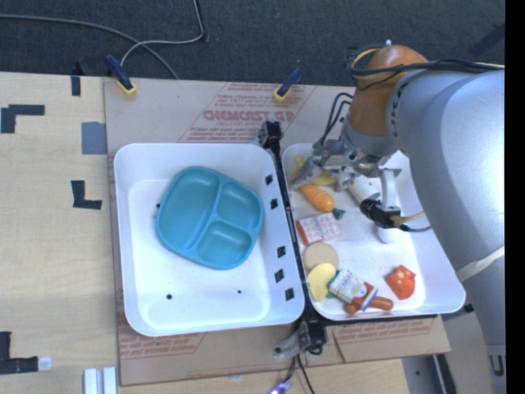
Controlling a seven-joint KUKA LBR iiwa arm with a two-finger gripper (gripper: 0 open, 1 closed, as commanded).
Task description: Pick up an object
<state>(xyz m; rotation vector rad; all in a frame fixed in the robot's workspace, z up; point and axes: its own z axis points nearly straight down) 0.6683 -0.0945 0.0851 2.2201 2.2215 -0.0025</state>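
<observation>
My gripper hangs low over the far end of the right bin, under the orange-banded wrist. Just in front of it lies an orange carrot, and a small yellow item lies beside it, close to the bin's left wall. Farther toward the front lie a red-and-white packet, a beige round piece, a yellow lemon-like piece, a small carton, a sausage and a red pepper-like piece. The gripper body hides what is directly under it.
The left bin holds a blue divided plate. A black divider strip runs between the bins. The grey arm covers the right bin's right side. Blue-yellow clamps and a cable lie behind the bins.
</observation>
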